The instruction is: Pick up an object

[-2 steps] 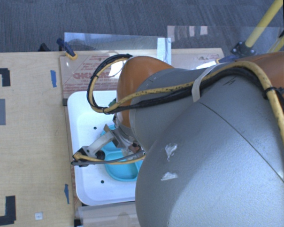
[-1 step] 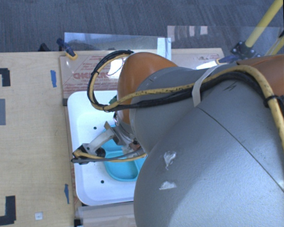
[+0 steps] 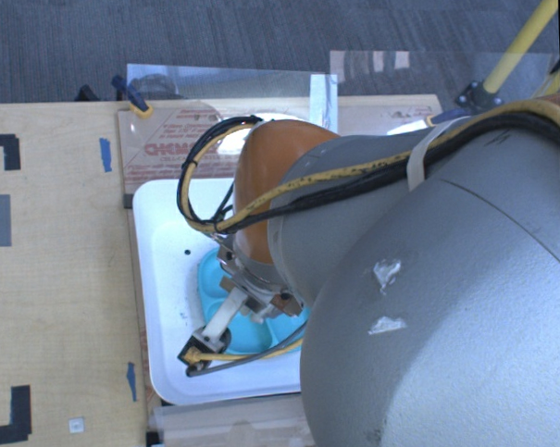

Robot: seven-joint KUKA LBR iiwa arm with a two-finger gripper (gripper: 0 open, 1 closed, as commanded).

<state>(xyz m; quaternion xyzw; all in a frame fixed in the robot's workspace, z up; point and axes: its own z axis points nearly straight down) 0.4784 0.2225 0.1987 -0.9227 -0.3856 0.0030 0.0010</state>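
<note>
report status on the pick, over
Arm over the white bin, wrist above blue object. Grasp unconfirmed. Arm hides much of the bin.

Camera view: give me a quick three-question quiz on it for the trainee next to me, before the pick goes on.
1. True or false: the blue object lies inside the white bin.
2. What hangs over the blue object and covers part of it? A) the wrist of the arm B) a red cup C) a folded cloth
3. Fill in: the band above the wrist is coloured ____.
Key: 1 true; 2 A; 3 orange.
</note>
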